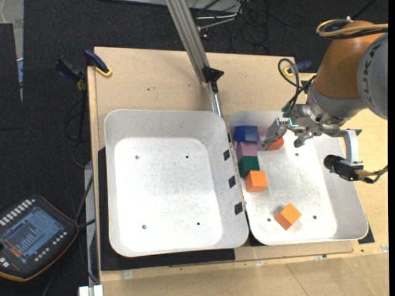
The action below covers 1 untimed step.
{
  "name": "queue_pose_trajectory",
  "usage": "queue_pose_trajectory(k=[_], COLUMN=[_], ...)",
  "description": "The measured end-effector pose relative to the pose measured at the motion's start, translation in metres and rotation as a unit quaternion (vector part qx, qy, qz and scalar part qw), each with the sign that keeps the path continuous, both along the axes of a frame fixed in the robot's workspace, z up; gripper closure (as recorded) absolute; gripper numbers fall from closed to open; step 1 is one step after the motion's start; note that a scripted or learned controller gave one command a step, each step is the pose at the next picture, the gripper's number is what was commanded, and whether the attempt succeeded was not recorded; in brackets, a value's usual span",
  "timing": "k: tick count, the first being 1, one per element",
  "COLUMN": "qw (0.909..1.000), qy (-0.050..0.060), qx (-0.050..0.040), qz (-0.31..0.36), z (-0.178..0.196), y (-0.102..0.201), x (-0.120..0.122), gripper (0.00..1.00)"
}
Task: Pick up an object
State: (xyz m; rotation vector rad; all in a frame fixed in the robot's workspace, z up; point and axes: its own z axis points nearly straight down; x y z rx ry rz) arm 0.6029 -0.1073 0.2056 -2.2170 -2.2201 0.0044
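The gripper [285, 134] hangs open in the upper part of the right bin [321, 227], one finger [271, 137] against a red-orange block [275, 143] right of centre frame. To grip well, I judge it should centre over that block, clear the purple block [249, 148] and blue block [245, 133] beside it, then close squarely

6 blocks [249, 153] (2 orange) in right bin [321, 227].

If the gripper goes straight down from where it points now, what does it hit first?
Most likely the red-orange block under the gripper, beside the purple block. Depth is hard to judge from this slant.
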Motion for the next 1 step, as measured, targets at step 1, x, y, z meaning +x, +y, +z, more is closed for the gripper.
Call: queue_pose_trajectory(k=[1], qw=[1.0], qy=[-0.002], qx=[-0.0003], qz=[-0.001], z=[0.0025], y=[-0.0003], x=[0.0005], gripper=[0.0])
